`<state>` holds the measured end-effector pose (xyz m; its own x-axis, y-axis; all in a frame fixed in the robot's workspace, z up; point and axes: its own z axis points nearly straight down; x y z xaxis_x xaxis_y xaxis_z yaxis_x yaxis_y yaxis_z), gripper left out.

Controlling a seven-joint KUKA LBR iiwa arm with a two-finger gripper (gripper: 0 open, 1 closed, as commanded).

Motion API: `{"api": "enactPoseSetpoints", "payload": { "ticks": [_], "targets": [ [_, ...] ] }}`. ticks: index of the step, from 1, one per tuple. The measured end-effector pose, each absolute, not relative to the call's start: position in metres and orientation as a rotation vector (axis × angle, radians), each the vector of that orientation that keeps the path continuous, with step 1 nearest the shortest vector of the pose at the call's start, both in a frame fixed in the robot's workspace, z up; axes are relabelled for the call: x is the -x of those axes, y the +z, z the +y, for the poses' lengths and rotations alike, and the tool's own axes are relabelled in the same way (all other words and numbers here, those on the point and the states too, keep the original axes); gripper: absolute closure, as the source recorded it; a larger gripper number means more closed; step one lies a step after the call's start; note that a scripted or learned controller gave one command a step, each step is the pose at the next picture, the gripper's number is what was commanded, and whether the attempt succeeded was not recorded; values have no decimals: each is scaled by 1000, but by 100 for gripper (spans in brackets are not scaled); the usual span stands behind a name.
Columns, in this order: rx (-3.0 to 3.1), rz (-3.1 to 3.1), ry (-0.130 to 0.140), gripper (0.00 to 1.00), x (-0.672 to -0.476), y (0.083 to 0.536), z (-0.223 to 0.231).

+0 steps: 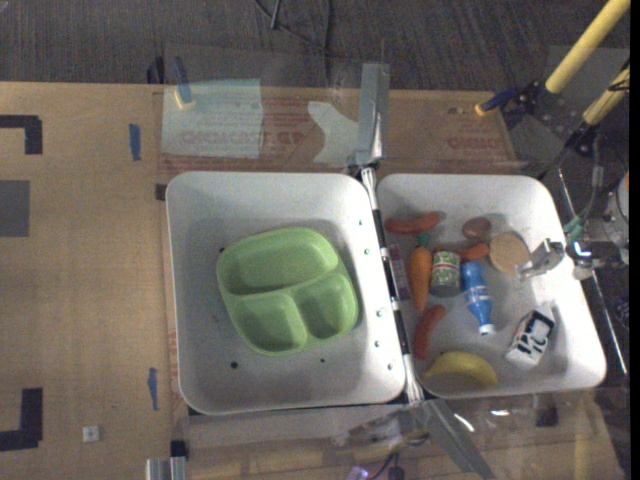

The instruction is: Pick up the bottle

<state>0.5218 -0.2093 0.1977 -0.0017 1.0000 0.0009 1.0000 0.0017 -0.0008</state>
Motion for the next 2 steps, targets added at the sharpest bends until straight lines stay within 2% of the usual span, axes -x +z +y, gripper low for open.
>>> {"api": "enactPoseSetpoints", "payload": {
  "ticks": [1,2],
  "targets": [
    [2178,-2274,-10,0,-546,110,-176],
    [2161,-2284,-3,0,-551,86,-119]
  ]
}}
